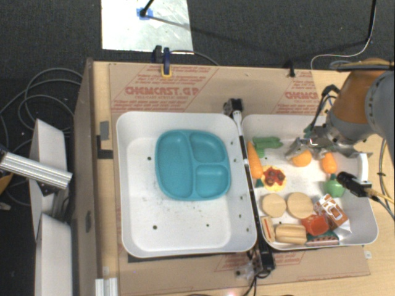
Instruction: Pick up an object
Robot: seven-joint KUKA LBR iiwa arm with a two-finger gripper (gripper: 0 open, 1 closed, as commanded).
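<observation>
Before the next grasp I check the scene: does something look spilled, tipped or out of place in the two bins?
Nothing stands out. The blue plate lies flat in the left bin; the toy foods sit inside the right bin.

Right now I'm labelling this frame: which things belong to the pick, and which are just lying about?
Job: hand; orange ball beside it; right bin of toy food.
Lying about: teal divided plate in the left bin; carrot; two round biscuits.
</observation>
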